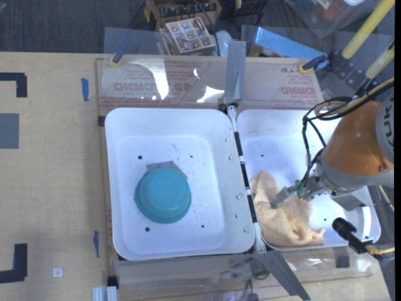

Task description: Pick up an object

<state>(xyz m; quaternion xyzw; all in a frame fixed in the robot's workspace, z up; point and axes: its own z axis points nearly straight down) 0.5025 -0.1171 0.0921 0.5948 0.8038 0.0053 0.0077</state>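
A crumpled pale yellow cloth (285, 221) lies in the near left corner of the right bin (276, 137). My gripper (279, 199) reaches in from the right and is low over the cloth's upper edge, touching it or nearly so. The orange wrist band (357, 149) hangs above the bin's right half and hides the floor there. A teal bowl (163, 195) sits upside down in the left bin (125, 137), partly on a small grey flat piece (161, 166).
A metal divider (241, 168) with screws separates the two bins. Black cables (326, 111) loop above the arm. A clear plastic sheet (188, 80) stands behind the bins, with boxes and clutter beyond. Bare wooden bench (50, 168) extends to the left.
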